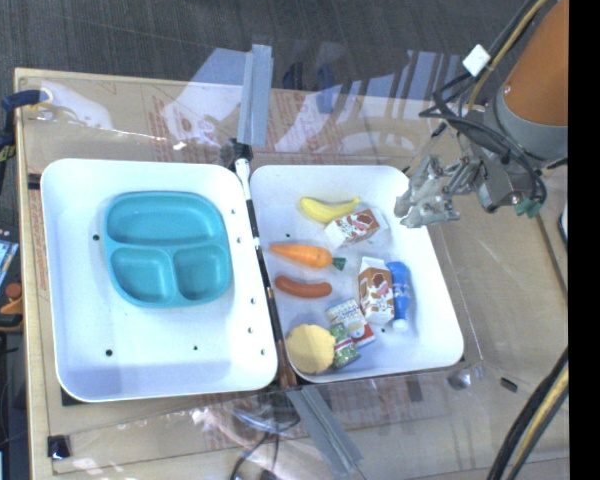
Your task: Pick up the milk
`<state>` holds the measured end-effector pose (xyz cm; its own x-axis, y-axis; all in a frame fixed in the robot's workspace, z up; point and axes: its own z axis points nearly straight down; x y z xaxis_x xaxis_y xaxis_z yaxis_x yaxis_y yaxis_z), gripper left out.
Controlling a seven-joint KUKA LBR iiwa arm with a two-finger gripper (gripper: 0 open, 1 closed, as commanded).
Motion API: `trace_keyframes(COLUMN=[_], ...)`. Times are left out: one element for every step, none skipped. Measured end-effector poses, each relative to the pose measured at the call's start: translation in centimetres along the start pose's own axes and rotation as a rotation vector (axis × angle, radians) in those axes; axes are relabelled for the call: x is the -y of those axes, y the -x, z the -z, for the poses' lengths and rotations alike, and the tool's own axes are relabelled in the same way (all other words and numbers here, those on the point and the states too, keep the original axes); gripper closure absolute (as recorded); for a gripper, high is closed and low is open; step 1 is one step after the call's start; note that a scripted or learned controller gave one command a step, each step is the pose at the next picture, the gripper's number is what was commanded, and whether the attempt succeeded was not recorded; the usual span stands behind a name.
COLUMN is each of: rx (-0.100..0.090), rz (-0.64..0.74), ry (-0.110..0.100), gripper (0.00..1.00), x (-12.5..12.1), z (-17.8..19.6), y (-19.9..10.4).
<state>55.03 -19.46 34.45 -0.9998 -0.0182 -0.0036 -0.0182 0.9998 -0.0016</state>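
Right bin [435,298], shallow white plastic: we counted eight items in it.

- Yellow plastic banana [327,208], far end, lying flat.
- Small white-and-brown carton [355,227], touching the banana's near right side, lying tilted.
- Orange plastic carrot [302,255], left of centre, tip pointing left.
- Red-brown plastic sausage [303,288], just near of the carrot.
- Tall brown-and-white milk carton [376,291], right of centre, lying on its side; we took this for the milk, though its print was too small to read and the smaller carton could answer as well.
- Blue-and-white tube [400,290], touching the milk carton's right edge.
- Green-printed packet [348,330], at the carton's near end.
- Pale yellow round fruit [310,348], near left corner.

Left bin [60,268], same make: one teal three-compartment tray [170,245], centred toward the far side.

Grey metal two-finger gripper [420,205]: we found it over the right bin's far right rim, well apart from the milk carton, carrying nothing; its fingers looked slightly spread, with a gap between the tips.

Handling note, in our judgement: the approach was not yet made. We would bring the gripper toward the near side, over the carton's middle, and turn the jaws across its short width. The left finger has bare floor; the right must slip between carton and tube, so a slight leftward bias would help avoid catching both.
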Motion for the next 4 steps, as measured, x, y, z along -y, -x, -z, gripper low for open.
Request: trace_keyframes(rx=[0.0,-0.006,-0.002,0.0], rz=[0.295,0.549,0.617,1.078], ry=[0.001,0.005,0.003,0.001], gripper=[1.0,1.0,1.0,1.0], x=[-6.9,-2.9,1.5,0.4], z=[2.6,-15.4,-8.8,3.2], y=[-1.3,-3.3,-4.8,-5.2])
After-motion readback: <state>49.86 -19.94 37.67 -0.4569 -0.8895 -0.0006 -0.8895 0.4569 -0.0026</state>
